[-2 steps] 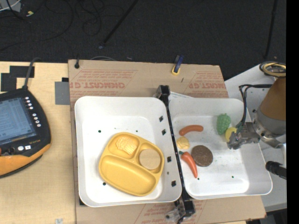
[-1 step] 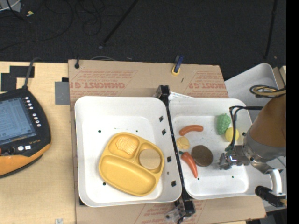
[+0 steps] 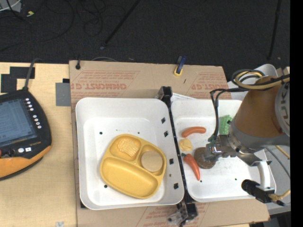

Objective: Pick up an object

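you can't tell the gripper (image 3: 214,150) state; it sits low in the right bin (image 3: 222,193) over a brown object (image 3: 204,159). crowding by the red pepper (image 3: 192,166) could spoil your grasp.

The arm (image 3: 265,117) is pretty chunky: a fat orange-brown band wraps the part above the wrist, with smooth grey casing on either side of it. Black cables (image 3: 218,109) loop along its left side, and there's a coil of yellow and black cable (image 3: 247,76) up top. The wrist end is dark metal with some shiny bits.
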Tool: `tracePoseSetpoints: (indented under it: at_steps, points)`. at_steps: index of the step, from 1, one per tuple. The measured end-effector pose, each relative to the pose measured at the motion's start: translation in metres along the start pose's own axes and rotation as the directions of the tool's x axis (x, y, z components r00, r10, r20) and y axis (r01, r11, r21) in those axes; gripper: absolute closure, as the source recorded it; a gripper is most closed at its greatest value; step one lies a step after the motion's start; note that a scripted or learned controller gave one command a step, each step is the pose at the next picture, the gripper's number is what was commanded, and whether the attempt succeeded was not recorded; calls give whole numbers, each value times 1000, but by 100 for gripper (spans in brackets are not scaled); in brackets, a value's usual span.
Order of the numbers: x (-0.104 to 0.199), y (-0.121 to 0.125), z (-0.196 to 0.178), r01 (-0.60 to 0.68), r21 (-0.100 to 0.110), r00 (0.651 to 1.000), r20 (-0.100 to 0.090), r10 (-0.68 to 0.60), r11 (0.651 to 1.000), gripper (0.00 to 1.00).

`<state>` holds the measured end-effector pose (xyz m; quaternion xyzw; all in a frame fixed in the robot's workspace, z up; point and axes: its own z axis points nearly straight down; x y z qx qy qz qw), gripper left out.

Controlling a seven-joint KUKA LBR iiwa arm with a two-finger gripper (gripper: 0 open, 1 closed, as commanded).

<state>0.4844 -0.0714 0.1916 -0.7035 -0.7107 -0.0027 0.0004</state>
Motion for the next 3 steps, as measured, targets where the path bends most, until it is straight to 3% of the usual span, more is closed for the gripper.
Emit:
tracePoseSetpoints:
  at_steps: [1, 2, 3]
  points:
    - [80, 7, -124, 0, -8, 1000, 0, 0, 1000, 100]
    - [133, -7, -197, -3, -1, 1000, 2, 3, 1000, 100]
    - [108, -6, -257, -10, -1, 1000, 4, 10, 1000, 100]
